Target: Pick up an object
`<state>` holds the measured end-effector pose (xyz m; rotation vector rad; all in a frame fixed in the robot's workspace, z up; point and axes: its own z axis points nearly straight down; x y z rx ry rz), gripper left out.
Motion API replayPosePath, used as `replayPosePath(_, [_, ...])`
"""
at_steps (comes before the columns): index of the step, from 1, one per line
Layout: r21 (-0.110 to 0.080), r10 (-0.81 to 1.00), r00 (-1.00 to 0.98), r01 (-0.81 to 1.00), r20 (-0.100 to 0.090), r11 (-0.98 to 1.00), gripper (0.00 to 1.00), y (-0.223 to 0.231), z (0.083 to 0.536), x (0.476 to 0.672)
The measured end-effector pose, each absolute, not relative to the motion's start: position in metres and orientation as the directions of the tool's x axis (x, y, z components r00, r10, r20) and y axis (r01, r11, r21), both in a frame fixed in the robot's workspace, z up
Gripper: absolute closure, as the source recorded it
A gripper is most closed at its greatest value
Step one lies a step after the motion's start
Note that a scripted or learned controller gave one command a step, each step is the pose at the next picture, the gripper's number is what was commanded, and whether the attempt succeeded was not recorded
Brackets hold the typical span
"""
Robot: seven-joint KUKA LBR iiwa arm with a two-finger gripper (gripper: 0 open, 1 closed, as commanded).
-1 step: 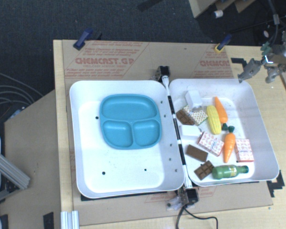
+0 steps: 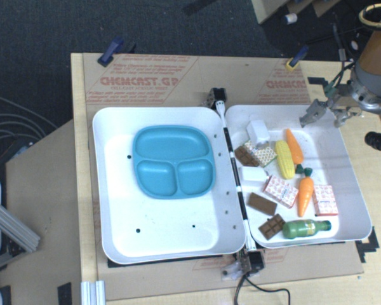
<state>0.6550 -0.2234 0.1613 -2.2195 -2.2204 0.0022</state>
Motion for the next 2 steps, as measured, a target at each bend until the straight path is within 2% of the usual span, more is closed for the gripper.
replayPosePath(1, [-0.01, 1.0, -0.006, 1.0, 0.02, 0.006, 0.0, -0.214, 0.084, 0.667])
replayPosePath(2, [-0.001, 1.0, -0.007, 1.0, 0.005, 0.007, 1.0, -0.218, 0.095, 0.668])
